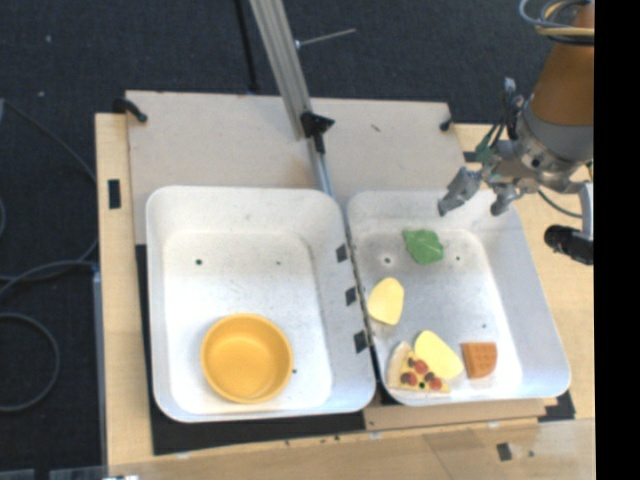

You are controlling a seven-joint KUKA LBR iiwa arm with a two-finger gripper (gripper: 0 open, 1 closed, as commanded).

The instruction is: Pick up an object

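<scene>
The green lump [423, 245] lies in the right bin [520, 298], just below and left of the tool [478, 197], not touching it. The tool hangs over the bin's far rim, fingers spread, nothing between them. The left bin [180, 258] holds a yellow bowl [246, 357].

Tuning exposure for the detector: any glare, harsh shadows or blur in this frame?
Camera view: even, soft lighting; both white bins read bright but keep their speckle, no hard glare; shadows faint. Small items like the green object look soft, low-res. Gripper is slightly blurred.
</scene>
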